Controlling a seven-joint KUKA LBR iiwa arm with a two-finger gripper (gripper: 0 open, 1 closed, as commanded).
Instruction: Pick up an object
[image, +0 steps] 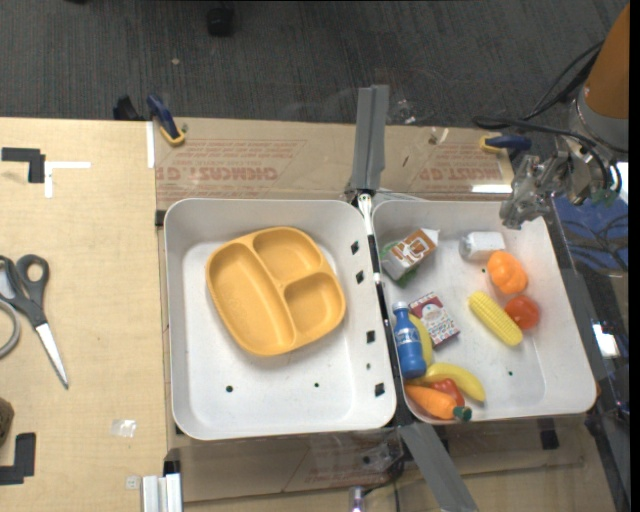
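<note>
A: Where should the tool (522, 205) be sent?
B: Lowered onto the orange ball (507, 272) in the right bin (560, 390), squarely centred; its grip state cannot be told.

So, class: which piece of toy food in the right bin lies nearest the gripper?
The white cylinder, at the bin's top edge just below the gripper; the orange fruit sits farther down.

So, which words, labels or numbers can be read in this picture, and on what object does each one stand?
Cardboard sheet behind the bins: large red mirrored print, too faint to quote.
Small carton: label too blurred.
Red and white box: print too small.
Blue bottle: label unreadable.
</note>
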